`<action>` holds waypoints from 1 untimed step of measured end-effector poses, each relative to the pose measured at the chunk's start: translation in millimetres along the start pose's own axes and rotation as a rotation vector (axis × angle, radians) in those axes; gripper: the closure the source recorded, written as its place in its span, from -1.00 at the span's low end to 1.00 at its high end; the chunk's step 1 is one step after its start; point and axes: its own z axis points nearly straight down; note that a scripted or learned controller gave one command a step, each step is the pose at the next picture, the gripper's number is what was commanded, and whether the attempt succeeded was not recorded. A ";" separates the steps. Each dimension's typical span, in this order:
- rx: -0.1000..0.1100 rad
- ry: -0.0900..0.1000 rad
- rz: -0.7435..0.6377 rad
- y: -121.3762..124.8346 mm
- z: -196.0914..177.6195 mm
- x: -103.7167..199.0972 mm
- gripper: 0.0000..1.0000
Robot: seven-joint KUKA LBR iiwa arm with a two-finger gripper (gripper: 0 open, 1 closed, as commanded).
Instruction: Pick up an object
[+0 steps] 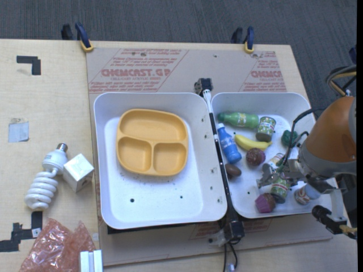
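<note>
A pale wooden bench [34, 106] fills the left side, with a brown cardboard sheet [170, 67] printed in red lying over it. Two blue clamps [84, 37] grip the sheet's far edge. Beyond lies dark grey carpet [170, 7]. Lighting is even.

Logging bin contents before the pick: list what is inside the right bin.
The right bin holds a green bottle, a blue bottle, a banana, a small can and several reddish-brown fruits. The gripper and arm cover whatever lies in the bin's right part.
</note>
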 end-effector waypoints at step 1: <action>-0.003 -0.001 0.002 1.2 -9.9 -0.7 1.00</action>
